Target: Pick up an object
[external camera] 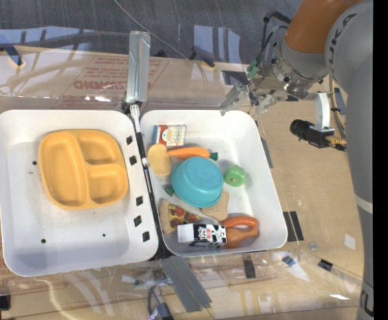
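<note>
White right bin [264,179]: claw [242,99] above its far rim.

The bench [327,199] is tan, cardboard-like, with red printing on its far left part and strips of clear and dark tape across it. Two shallow white bins sit on it side by side, touching along their inner edges: the left bin [21,245] and the right bin [264,179]. A grey strip [139,65] runs from between them toward the far edge.
</note>
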`<state>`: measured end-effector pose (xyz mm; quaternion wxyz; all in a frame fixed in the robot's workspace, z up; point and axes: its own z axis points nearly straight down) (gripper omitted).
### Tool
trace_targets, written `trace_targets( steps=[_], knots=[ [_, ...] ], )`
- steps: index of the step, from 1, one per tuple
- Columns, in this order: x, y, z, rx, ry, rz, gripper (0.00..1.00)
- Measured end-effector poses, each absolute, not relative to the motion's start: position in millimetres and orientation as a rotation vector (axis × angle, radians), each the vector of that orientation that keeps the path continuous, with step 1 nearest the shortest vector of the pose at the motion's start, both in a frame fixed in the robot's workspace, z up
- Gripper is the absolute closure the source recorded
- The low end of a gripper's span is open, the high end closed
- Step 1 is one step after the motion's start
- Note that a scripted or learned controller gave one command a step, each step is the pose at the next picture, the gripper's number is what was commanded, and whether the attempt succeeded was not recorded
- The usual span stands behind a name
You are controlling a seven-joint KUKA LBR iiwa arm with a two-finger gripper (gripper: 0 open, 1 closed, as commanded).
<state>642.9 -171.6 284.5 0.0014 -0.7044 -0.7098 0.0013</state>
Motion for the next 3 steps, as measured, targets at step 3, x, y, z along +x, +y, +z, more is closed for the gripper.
trace_targets(
  steps=[3],
  knots=[
    [637.4,-116.9,90.8,-2.54,-1.842,0.004,0.0]
  ],
)
